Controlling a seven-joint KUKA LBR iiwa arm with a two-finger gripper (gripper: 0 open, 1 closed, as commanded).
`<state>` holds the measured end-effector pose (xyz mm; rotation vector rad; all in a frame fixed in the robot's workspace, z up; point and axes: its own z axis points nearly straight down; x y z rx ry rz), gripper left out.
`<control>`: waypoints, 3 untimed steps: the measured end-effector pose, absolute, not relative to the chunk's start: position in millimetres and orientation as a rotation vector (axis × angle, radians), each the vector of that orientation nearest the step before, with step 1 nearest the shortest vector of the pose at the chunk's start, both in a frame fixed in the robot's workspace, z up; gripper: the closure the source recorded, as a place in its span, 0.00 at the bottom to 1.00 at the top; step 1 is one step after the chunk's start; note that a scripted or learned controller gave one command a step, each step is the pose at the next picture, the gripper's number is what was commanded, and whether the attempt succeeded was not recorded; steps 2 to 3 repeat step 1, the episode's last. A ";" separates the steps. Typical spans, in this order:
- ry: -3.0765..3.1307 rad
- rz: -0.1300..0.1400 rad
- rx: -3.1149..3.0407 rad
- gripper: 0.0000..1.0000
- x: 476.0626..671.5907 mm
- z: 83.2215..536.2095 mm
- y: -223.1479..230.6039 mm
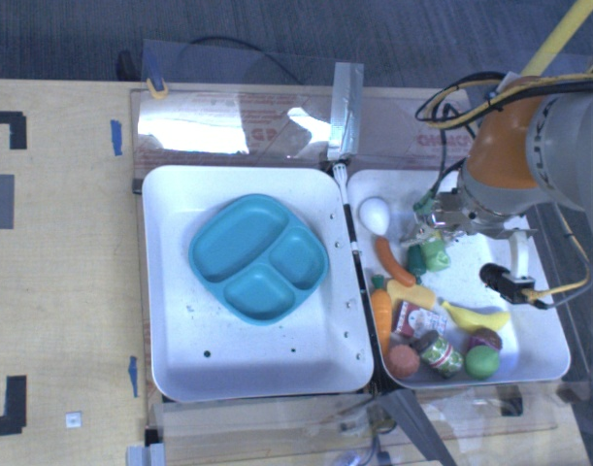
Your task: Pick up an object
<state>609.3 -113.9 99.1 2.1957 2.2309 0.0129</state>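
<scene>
One claw (434, 233) hangs just above a green toy (433, 256); its grip cannot be told, perhaps touching.

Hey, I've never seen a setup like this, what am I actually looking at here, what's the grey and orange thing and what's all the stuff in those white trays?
This is one picture from a camera fixed above a workbench, looking down at a slant. The grey machine with the orange band is a robot arm reaching in from the right; its job is to pick up an object. Its two-finger gripper hangs over the right white bin, close above a small green toy; I cannot tell whether it grips anything. That bin holds toy food: a white egg, an orange carrot, a yellow banana, a green ball and more. The left white bin holds a blue divided plastic plate.
</scene>
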 end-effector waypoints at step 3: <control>1.993 0.003 2.428 1.00 616.5 184.4 -41.9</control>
